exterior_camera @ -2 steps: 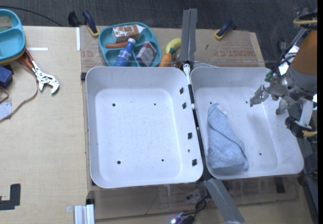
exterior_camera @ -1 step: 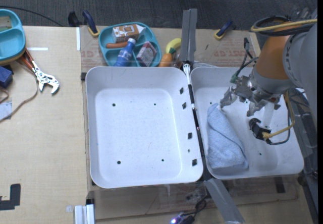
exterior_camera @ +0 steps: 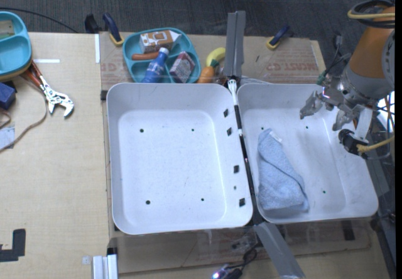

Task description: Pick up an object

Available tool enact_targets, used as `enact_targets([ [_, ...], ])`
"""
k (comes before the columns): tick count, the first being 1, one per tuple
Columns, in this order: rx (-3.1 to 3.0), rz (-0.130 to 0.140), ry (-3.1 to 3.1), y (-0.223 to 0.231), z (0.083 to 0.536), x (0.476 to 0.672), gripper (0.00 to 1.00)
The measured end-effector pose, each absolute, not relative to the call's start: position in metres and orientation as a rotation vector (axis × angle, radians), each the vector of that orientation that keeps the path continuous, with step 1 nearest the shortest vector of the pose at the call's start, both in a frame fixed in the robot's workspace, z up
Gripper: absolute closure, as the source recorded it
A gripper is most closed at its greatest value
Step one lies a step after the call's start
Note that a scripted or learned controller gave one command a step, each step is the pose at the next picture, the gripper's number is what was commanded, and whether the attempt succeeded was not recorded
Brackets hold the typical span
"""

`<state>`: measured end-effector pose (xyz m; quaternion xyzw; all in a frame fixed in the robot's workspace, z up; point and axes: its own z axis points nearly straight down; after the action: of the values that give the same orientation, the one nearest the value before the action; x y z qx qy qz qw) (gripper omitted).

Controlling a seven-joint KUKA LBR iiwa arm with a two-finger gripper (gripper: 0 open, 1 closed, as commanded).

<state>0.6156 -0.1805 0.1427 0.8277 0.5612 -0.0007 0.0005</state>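
Observation:
A folded light-blue cloth [exterior_camera: 279, 174] lies in the right bin [exterior_camera: 339, 193], against its left wall and reaching toward the front edge. My gripper [exterior_camera: 325, 114] hangs over the back right part of that bin, up and to the right of the cloth and apart from it. Its fingers [exterior_camera: 309, 108] are spread open with nothing between them. The grey arm with its orange band [exterior_camera: 370, 45] comes in from the right edge.
The left bin [exterior_camera: 169, 158] sits beside the right one, with a grey divider post [exterior_camera: 235, 39] at the back between them. Behind the bins stand a teal tray [exterior_camera: 160, 54] of small items, a banana [exterior_camera: 215, 56] and clamps. A wrench [exterior_camera: 56, 100] lies on the bench at left.

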Motion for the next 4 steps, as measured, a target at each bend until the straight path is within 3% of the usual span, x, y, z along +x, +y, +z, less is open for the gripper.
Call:
enact_targets([
  [1,2.634,-0.004,1.714,-0.197,0.129,0.570,0.00],
  [2,2.614,0.001,1.758,-0.200,0.091,0.574,0.00],
  [3,2.677,-0.003,1.643,-0.215,0.161,0.544,0.00],
  [4,2.784,-0.004,1.458,-0.163,0.091,0.597,0.00],
])
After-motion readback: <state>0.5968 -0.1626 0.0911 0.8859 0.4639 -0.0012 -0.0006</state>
